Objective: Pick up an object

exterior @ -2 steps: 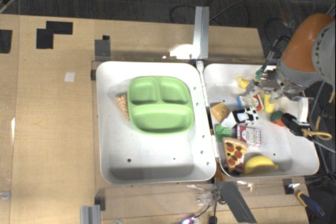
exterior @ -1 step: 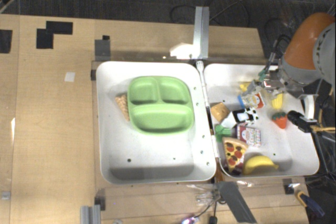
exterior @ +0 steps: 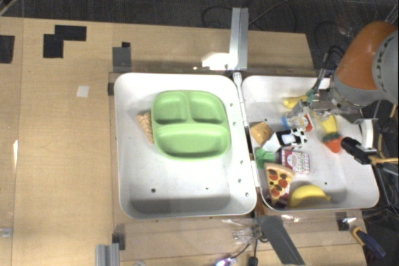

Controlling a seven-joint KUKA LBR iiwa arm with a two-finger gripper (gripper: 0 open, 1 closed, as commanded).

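White bins sit side by side on the wooden counter [exterior: 62, 152]; taking the green divided tray [exterior: 189, 123] as landmark, it lies in the left bin [exterior: 134, 190] and the loose objects fill the right bin [exterior: 358, 187] beyond it. A tan item [exterior: 145, 126] pokes out from under the tray's left edge.

The arm's orange band [exterior: 361, 62] is at the far right, and the gripper [exterior: 312, 106] hangs over the upper part of the right bin, well to the right of the tray. Whether the fingers are open or closed I cannot tell; they are too small and crowded by clutter, and nothing is visibly held between them.

Candidates: a banana [exterior: 308, 194] lies lowest in the pile, down and right of the tray, its long axis roughly left to right with a slight curve. Just left of it is a pizza slice [exterior: 278, 179]. Nearer the gripper are a black-and-white piece [exterior: 293, 136], a yellow piece [exterior: 328, 124] and an orange-red piece [exterior: 333, 145].

Judgement: the step in hand appears to be the descent onto a chosen object. Done well, it means selecting one item standing apart from its neighbours and closing across its short dimension. For the banana, that means closing across the curve, not along it. The packed cluster risks pinching two things or nudging one away.
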